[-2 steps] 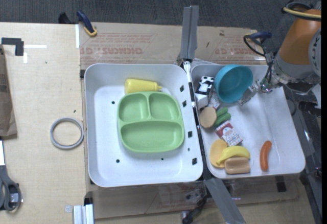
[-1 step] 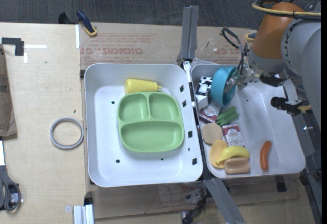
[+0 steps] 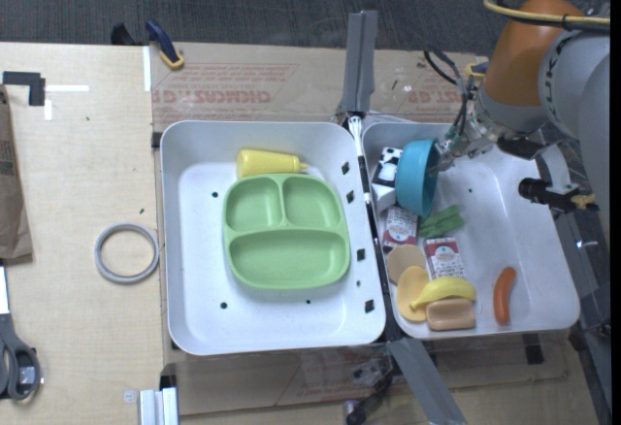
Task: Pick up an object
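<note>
Camera view looks down on two white bins set side by side on a worktop. In the right bin [image 3: 529, 219], the tool [image 3: 448, 153] appears to pinch the rim of a blue bowl [image 3: 415, 177], which hangs tilted on edge above the bin's far left corner. We judge the pick well under way: the bowl looks raised, though a firm hold is not certain. Below it lie green beans [image 3: 441, 219], a banana [image 3: 441, 292] and a sausage [image 3: 503, 295]. The left bin [image 3: 184, 248] holds a green divided plate [image 3: 286, 231] and a yellow bottle [image 3: 267, 162]. What remains, in our view, is lifting the bowl clear.
</note>
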### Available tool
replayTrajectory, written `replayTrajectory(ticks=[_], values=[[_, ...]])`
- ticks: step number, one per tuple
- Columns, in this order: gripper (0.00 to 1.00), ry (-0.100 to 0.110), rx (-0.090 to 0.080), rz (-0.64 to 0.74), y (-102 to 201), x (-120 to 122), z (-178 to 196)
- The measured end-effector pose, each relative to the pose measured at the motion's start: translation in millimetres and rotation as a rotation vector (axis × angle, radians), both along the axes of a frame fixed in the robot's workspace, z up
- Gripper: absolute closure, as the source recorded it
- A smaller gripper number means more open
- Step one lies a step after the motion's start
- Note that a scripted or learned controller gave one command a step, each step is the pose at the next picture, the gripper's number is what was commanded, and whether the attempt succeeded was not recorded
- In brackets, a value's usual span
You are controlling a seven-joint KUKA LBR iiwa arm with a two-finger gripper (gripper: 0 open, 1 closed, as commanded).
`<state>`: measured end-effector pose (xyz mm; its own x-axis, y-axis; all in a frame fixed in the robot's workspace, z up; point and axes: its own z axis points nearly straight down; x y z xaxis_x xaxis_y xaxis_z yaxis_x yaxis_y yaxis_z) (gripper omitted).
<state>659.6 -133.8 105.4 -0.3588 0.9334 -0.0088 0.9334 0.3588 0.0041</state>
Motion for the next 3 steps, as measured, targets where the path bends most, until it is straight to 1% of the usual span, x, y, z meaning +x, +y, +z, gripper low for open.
replayTrajectory(ticks=[1, 2, 3], values=[[1.0, -0.005, -0.002, 0.181, 73, 2, 91], [1.0, 0.007, 0.004, -0.116, 92, -41, 86], [1.0, 0.007, 0.005, -0.213, 53, -57, 154]])
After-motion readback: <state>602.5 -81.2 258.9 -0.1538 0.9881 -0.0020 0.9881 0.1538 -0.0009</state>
